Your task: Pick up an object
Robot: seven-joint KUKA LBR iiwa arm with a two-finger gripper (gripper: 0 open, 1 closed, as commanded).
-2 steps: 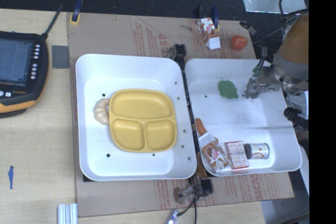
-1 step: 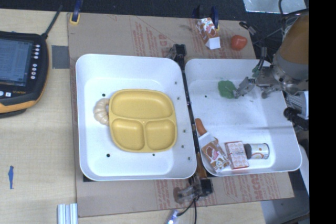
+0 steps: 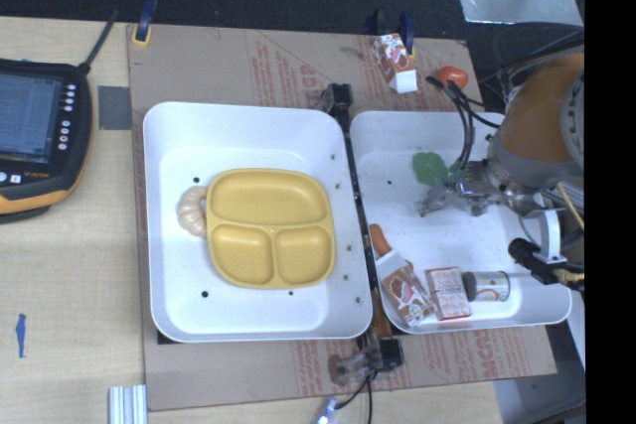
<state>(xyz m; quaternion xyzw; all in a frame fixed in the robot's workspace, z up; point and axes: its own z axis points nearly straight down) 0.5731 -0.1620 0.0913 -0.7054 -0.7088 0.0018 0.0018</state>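
Snack packets (image 3: 429, 293) and small can (image 3: 487, 287) lined along right bin (image 3: 397, 139) near wall. Yellow divided tray (image 3: 268, 225) fills left bin (image 3: 164, 213), hiding beige item. Gripper (image 3: 444, 197) low beside green object (image 3: 430, 167), for a grab probably.

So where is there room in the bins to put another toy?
Right bin: bare floor in the middle, between the green object near the gripper and the packets along the near wall. Left bin: the yellow tray crowds it, leaving bare strips along the edges.
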